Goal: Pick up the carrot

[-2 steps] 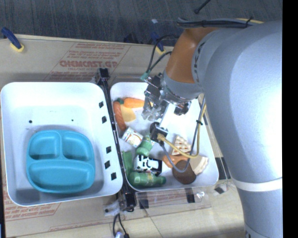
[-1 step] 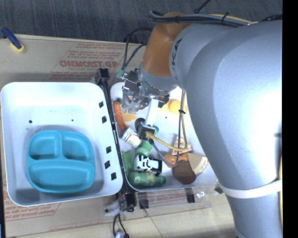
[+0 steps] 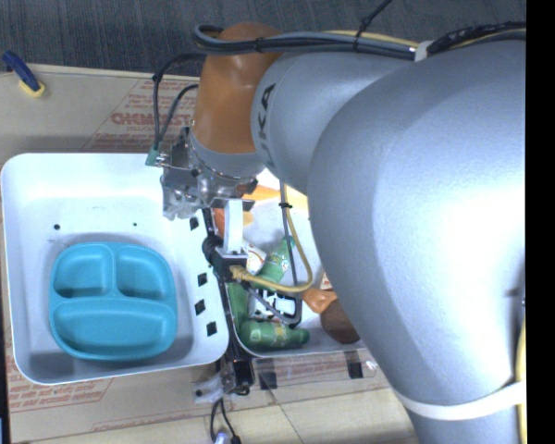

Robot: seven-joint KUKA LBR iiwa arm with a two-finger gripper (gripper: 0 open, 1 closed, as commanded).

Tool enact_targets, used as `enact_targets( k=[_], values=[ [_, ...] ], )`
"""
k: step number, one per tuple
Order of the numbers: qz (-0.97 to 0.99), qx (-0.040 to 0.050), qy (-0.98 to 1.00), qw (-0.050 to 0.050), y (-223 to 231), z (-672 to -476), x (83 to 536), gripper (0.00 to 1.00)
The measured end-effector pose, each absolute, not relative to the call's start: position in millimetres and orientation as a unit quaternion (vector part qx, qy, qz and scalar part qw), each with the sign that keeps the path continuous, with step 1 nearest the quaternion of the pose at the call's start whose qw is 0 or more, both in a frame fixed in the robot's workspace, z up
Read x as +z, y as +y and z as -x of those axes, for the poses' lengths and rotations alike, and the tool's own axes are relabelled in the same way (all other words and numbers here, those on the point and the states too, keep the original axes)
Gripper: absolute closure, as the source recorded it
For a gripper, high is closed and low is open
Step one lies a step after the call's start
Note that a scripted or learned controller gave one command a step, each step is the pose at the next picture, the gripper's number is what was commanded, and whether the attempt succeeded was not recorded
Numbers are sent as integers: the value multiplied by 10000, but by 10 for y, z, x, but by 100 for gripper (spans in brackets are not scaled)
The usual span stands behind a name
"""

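camera view, single frame. the arm reaches across the right bin and covers most of it. the gripper point(image 3: 187, 197) hangs over the wall where the two bins meet, at the far end of the left bin point(image 3: 18, 183). cannot tell whether it is spread or pressed together: the wrist hides that part, and nothing is seen gripped in it.

carrot point(image 3: 231, 218): taken to be the orange piece just right of the gripper and slightly nearer the camera, inside the right bin close to the shared wall. only a short stretch shows. its long axis seems to run away from the camera, roughly along that wall, but this is not certain. whether it touches the gripper cannot be told.

other items: green bottle point(image 3: 276, 268) and dark green object point(image 3: 276, 336), both nearer the camera than the carrot; brown object point(image 3: 340, 324) further right. blue divided tray point(image 3: 116, 299) lies in the left bin, well apart to the left.

judgement: pick not yet made. the next move needs a small shift right over the carrot, closing across its short axis.
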State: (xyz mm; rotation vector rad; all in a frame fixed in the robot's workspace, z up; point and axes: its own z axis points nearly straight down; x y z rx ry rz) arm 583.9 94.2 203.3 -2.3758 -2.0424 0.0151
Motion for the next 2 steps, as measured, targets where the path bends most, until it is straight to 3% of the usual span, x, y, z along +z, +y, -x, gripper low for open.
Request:
enact_targets(
  k=[1, 2],
  values=[
    [7629, 10, -6465, -3, 554, -6575, 2529, 100],
    [7594, 48, -6506, 34, 581, -6562, 2605, 100]
  ],
)
